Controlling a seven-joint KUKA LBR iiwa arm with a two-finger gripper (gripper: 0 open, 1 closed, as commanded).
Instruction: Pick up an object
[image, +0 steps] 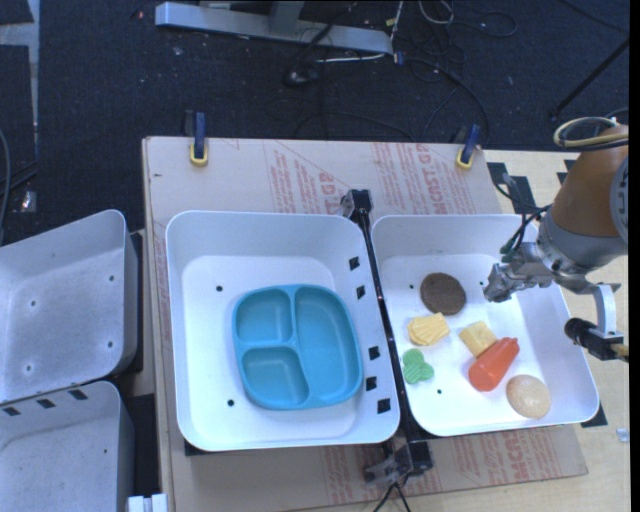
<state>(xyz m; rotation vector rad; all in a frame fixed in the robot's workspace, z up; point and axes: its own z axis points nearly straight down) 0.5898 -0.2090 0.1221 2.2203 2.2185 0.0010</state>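
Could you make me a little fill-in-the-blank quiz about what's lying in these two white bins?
1. The divided tray in the left bin is coloured ____.
2. That tray has ____ compartments.
3. The brown round patty lies in the ____ bin.
4. The end effector hovers over the ____ bin.

Missing words: blue; three; right; right
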